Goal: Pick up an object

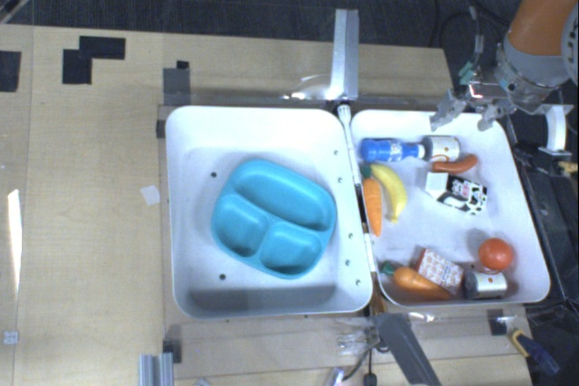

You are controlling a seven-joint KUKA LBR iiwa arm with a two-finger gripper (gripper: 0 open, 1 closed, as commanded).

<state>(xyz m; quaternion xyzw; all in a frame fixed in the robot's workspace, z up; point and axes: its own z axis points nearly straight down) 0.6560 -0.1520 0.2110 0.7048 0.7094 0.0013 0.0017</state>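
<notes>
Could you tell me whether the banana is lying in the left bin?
No, the banana lies in the right bin, between a carrot and a small box.

No readable text. Blue-labelled bottle, black-and-white patterned packet and printed red-white packet in the right bin carry print too blurred to read.

The arm is cut off by the right and top edges, its base out of frame. Just below the gripper, the small white cylinder is too small to identify. Further below it, the print on the small packet is blurred and unreadable.
</notes>
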